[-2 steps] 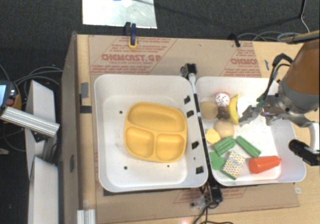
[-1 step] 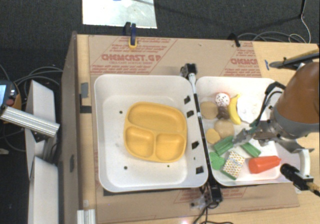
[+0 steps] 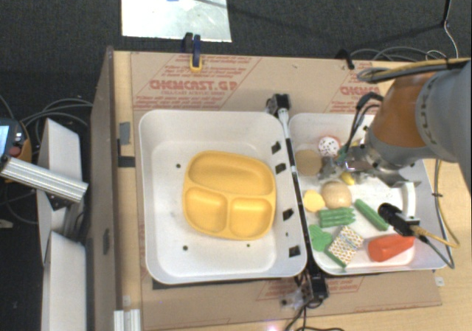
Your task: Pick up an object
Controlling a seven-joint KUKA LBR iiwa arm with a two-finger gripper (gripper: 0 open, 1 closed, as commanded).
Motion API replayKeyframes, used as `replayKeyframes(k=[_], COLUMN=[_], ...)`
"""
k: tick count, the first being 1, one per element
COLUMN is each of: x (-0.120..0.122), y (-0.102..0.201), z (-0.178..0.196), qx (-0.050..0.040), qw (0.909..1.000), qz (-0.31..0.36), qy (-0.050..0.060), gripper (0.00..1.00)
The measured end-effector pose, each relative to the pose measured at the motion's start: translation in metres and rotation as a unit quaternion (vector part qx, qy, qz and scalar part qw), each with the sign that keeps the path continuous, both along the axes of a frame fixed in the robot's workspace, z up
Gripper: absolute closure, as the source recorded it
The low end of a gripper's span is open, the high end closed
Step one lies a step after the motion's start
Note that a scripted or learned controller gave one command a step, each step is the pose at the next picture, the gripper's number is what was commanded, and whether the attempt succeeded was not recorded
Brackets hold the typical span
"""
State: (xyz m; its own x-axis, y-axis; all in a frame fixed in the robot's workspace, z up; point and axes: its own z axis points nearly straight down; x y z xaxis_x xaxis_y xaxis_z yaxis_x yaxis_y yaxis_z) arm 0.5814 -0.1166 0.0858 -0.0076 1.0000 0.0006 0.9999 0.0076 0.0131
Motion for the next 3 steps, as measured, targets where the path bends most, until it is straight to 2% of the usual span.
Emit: replayKeyframes(k=[1, 2, 3], x=[0.032, 0.032, 0.018], y=[-0.002, -0.002, 0.072], z=[0.000, 0.010, 0.105], qx=[-0.0008, -0.0006, 0.0010], qw=[1.0000, 1.0000, 1.0000], qz=[-0.001, -0.001, 0.002], qy=[0.003, 0.003, 0.002], gripper=[0.00, 1.00, 1.00])
